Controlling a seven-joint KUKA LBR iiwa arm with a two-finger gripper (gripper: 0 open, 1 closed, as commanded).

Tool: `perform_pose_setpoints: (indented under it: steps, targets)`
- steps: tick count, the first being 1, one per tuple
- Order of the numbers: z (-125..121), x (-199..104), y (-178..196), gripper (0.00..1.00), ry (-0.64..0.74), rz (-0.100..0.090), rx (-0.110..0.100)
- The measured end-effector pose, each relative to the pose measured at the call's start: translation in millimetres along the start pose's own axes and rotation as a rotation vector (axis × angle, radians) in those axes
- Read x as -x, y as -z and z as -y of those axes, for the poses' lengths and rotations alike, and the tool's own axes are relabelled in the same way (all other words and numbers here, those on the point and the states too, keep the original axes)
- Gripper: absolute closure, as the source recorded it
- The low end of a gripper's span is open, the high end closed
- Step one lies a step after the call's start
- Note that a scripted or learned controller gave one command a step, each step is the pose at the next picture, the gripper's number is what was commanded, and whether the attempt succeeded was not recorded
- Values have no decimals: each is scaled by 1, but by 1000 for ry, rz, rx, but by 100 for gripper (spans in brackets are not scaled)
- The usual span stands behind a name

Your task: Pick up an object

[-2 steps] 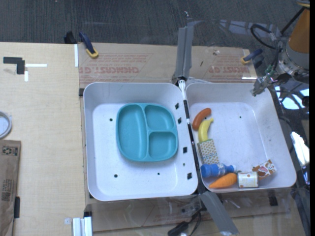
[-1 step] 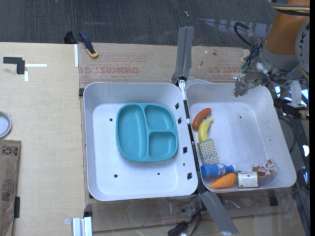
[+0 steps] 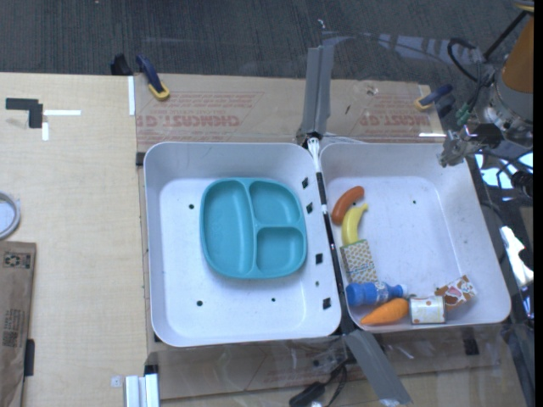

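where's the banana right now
The banana lies in the right bin, near its left wall, just below the hot dog and above the patterned packet.

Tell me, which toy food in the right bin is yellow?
The banana, near the bin's left wall. The hot dog touching it above is orange-red, and the carrot at the bottom is orange.

Both bins (image 3: 157, 253) white w/ small black dots. Left bin: teal tray (image 3: 253, 227). Right bin: orange-red sausage (image 3: 347, 203), yellow banana (image 3: 354, 224), checkered yellow-green packet (image 3: 360, 261), blue bottle (image 3: 369, 293), orange carrot (image 3: 384, 312), white box (image 3: 427, 309) w/ brown ends, brown-white spotted toy (image 3: 456, 292). Bench (image 3: 68, 227) pale wood; cardboard (image 3: 229, 108) tan w/ red print; clamps (image 3: 153, 79) blue-yellow. Arm (image 3: 519, 58) orange at top right
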State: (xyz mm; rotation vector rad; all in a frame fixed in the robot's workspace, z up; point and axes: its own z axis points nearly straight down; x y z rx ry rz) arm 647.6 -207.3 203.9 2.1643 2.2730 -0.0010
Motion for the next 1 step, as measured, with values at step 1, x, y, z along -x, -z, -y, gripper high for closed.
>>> perform_pose_setpoints:
  steps: [1]
  targets:
    - [-12, -11, -44, 100, -382, -1, -4]
